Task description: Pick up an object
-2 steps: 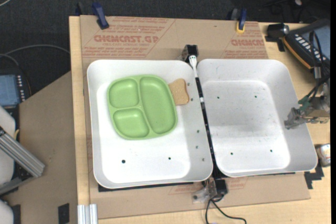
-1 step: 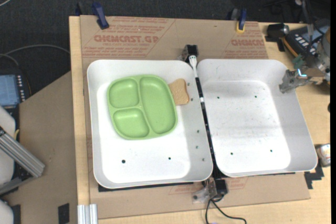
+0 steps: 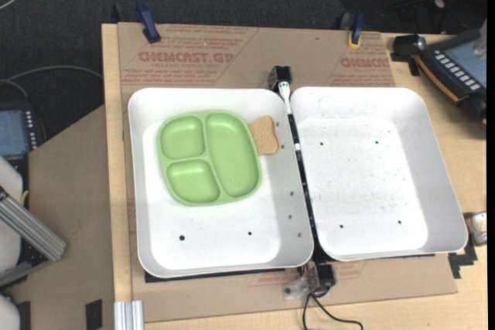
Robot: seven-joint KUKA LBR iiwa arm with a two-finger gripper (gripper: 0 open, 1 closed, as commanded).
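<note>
A green plate point(image 3: 209, 158) with three compartments lies in the left white bin point(image 3: 209, 243), toward its far side. A small tan piece like a slice of toast point(image 3: 265, 135) lies flat just right of the plate, touching or nearly touching its rim, close to the bin's right wall.
The right white bin point(image 3: 371, 174) sits beside the left one, with a black divider strip point(image 3: 298, 166) between them. Both rest on a cardboard-covered bench point(image 3: 193, 50) held by blue clamps point(image 3: 147, 21). A pendant device point(image 3: 456, 69) lies at the far right.
</note>
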